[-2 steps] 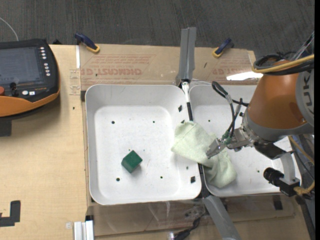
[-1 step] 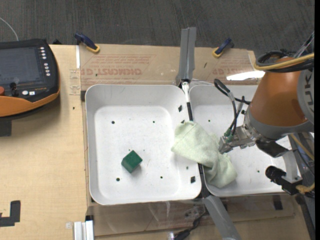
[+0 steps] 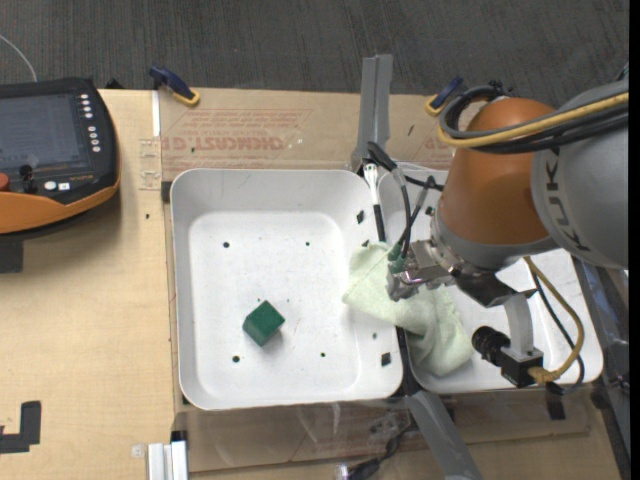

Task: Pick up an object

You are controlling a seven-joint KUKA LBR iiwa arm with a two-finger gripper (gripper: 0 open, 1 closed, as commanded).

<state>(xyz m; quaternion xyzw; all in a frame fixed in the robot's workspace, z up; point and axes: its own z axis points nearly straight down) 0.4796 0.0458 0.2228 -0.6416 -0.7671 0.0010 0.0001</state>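
brown bench [image 3: 80, 348], two white bins side by side: left bin [image 3: 200, 208], right bin [image 3: 590, 353], teach pendant [image 3: 50, 153] at left

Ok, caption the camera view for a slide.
KUKA arm's pincer over a pale green cloth draped across both white bins; green block lies apart.

Bright, even overhead light; soft shadows, slightly grainy.

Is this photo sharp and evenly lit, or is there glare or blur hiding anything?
Camera view: even, soft light; the green block is crisp with a faint shadow. The left bin looks bright but not washed out. The claw over the pale cloth is slightly soft.
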